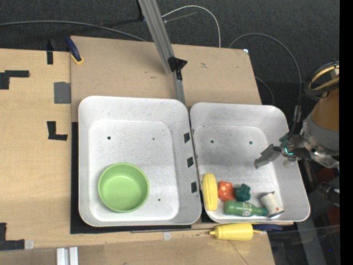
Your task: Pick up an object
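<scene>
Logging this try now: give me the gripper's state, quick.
Gripper: over the right bin, above the toys; holds nothing that can be seen; open or shut cannot be told.

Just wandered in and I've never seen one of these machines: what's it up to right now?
A robot arm reaches in from the right, its pincer poised over the right bin, with nothing seen in its grip. Along that bin's near edge lie a corn cob, a small red-orange piece, a green piece, and a green bottle with a white cap. The left bin holds a green bowl. A yellow bottle lies outside on the bench.
</scene>
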Robot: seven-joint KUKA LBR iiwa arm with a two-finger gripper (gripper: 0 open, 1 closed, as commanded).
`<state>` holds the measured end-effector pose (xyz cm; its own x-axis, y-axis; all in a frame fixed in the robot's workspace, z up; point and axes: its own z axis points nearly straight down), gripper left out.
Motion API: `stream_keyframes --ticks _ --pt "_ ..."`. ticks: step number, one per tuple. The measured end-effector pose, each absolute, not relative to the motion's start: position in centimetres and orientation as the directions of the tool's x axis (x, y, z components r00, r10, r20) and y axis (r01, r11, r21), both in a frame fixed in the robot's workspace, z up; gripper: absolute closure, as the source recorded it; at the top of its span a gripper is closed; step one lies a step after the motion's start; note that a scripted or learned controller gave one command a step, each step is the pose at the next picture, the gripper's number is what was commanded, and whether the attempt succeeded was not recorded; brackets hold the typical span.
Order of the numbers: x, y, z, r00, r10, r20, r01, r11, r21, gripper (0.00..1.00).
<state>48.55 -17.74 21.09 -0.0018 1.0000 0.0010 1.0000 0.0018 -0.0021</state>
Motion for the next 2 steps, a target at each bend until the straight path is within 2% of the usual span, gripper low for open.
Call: stream_keyframes --ticks 1,2 --pt "48.6 -17.8 21.1 -0.002 1.0 0.001 1.0 0.002 -0.002 0.0" --pt "48.9 -17.6 16.7 -0.001 1.0 0.001 1.0 0.001 -0.006 0.0"
